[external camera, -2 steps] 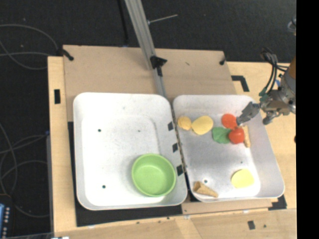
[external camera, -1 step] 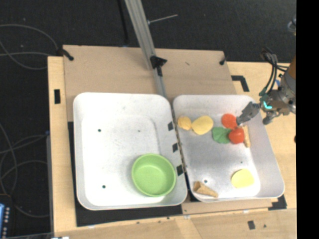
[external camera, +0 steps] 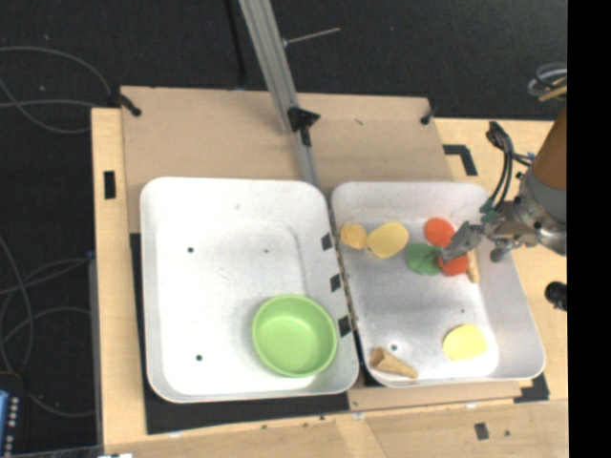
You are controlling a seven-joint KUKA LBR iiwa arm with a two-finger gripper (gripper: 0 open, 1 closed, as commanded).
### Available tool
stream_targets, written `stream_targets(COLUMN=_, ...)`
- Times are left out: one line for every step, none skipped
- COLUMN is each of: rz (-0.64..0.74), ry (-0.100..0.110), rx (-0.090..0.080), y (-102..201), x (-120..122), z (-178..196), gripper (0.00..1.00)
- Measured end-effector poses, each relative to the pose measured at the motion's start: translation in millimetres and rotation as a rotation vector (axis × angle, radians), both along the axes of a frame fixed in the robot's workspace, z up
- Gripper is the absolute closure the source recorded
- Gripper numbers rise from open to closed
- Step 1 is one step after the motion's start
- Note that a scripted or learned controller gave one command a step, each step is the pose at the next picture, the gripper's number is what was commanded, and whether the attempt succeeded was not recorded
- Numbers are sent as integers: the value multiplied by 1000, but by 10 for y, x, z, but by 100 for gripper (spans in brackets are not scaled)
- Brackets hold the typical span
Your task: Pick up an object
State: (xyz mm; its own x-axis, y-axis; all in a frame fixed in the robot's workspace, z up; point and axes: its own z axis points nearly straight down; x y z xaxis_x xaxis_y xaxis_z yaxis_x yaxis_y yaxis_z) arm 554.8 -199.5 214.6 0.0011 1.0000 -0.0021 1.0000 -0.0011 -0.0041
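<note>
The right bin (external camera: 506, 303) holds several small objects. A yellow lump (external camera: 387, 240) and a small orange-yellow piece (external camera: 353, 236) lie near its far left. A green piece (external camera: 421, 259) sits beside a red-orange ball (external camera: 438, 229). My gripper (external camera: 463, 254) reaches in from the right and hangs low just right of the green piece. It stands directly over another red-orange piece (external camera: 454, 266), which it partly hides. I cannot make out whether it touches or holds that piece. A yellow disc (external camera: 465, 343) and a tan cone (external camera: 393, 362) lie near the front.
The left bin (external camera: 220, 237) holds a green bowl (external camera: 294, 335) at its front right. A grey metal pole (external camera: 272, 65) slants up from behind the bins. The bins' shared wall (external camera: 339, 275) runs just left of the small pieces.
</note>
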Motion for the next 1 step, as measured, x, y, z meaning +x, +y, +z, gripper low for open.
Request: stream_targets(rz=-1, ry=2, rx=1, y=15, x=-18, z=-631, gripper=0)
